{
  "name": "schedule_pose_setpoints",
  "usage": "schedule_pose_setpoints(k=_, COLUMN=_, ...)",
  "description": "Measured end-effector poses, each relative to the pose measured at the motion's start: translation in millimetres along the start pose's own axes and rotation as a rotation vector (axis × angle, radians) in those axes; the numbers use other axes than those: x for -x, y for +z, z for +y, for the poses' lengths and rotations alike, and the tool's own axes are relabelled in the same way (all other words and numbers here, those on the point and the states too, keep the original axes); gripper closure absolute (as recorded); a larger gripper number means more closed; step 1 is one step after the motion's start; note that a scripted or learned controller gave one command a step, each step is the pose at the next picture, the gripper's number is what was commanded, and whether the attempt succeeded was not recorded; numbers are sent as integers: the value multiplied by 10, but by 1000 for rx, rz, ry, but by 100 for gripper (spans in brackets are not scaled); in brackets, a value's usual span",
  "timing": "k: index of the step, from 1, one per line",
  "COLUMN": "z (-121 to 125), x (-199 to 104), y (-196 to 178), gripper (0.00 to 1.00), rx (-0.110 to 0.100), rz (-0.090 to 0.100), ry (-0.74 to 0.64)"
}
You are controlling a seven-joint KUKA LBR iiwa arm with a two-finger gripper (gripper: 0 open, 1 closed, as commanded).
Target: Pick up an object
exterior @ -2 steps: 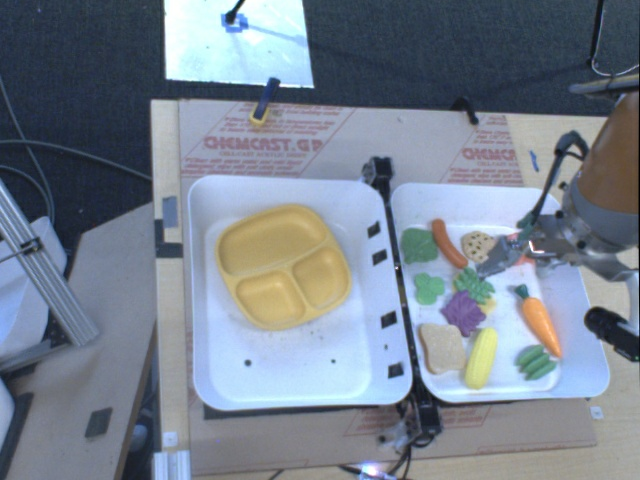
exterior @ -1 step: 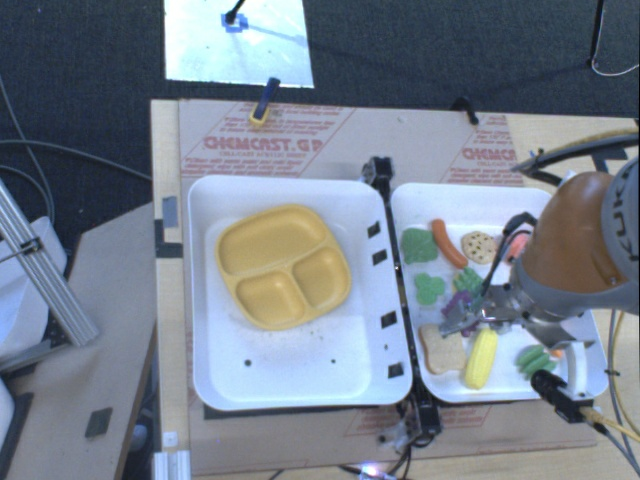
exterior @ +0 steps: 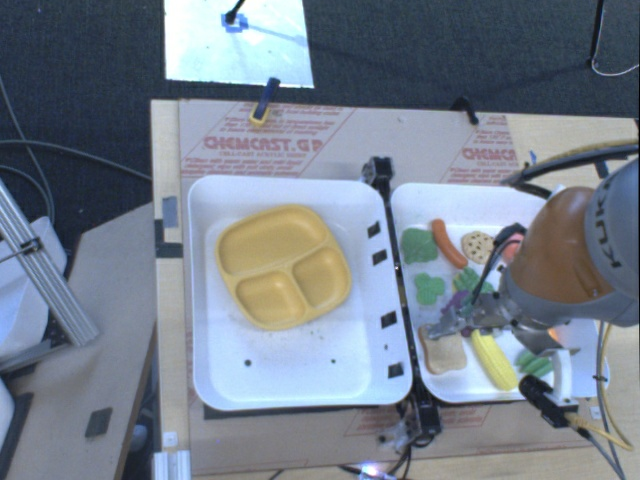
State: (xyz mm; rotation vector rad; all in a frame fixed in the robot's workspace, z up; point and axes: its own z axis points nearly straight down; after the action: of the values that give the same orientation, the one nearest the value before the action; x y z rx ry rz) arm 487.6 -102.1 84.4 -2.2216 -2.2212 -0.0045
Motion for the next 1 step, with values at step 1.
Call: schedule_pose_setpoints(k=1, z=4, x=1, y=-441, gripper=0, rx=3, rz=-3, ry=-3)
